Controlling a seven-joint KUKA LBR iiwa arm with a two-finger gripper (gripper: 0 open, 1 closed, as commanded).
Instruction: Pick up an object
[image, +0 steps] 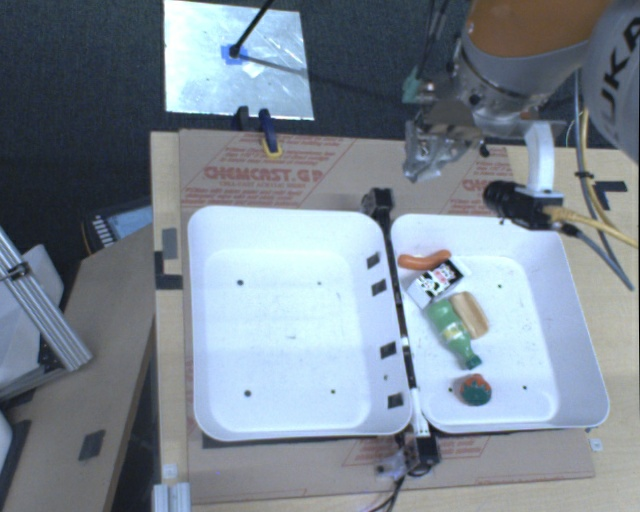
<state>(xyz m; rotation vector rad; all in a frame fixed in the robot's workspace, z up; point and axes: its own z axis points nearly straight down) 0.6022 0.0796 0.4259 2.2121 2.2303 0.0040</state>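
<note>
The bench (170, 200) carries two shallow white bins side by side, with a printed board under them — the board likely keeps the bins square to each other and to the camera. The left bin (215, 300) sits toward the bench's left edge. The right bin (570, 330) holds all the small things, so any pick has to happen there.

The arm (530, 35) reaches in over the far right corner of the bench, and its gripper (428, 160) hangs above the board just beyond the far edge of the right bin, near the seam between the two bins. It is raised and well apart from the objects, and nothing sits between the jaws; whether they are apart or together I cannot tell at this angle and blur.

The candidates are clustered along the right bin's left side, close to the seam. A green bottle (455, 335) lies on its side, with a tan block (470, 313) touching it on the right. Just beyond them lies a black-and-white card (437, 281), and an orange sausage-shaped piece (423, 260) lies at its far side. A small green-and-orange ball (475, 391) rests alone nearer the front edge — being apart from the rest, it looks the easiest to close on cleanly. The pick seems not yet begun.
</note>
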